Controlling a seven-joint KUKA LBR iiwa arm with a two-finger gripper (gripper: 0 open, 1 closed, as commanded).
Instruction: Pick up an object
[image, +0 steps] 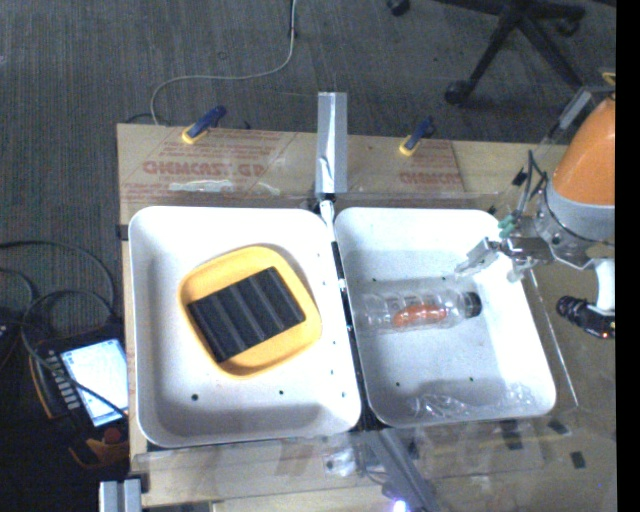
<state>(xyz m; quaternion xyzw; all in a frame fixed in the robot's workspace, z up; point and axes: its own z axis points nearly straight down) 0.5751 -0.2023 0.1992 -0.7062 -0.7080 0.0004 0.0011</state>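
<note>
The claw (497, 247) hangs over the upper right part of the right bin (520, 345); whether it is open or closed cannot be told, and nothing shows in its grip. A clear plastic bottle (420, 308) with an orange patch inside and a dark cap lies on its side mid-bin, just below and left of the claw, apart from it. It rests near the bin's left wall, with bare floor below it. A yellow tray (250, 310) with a black ribbed insert fills the left bin (160, 250). Two blue-and-yellow clamps (203, 124) sit on the desk's (430, 170) far edge.
</note>
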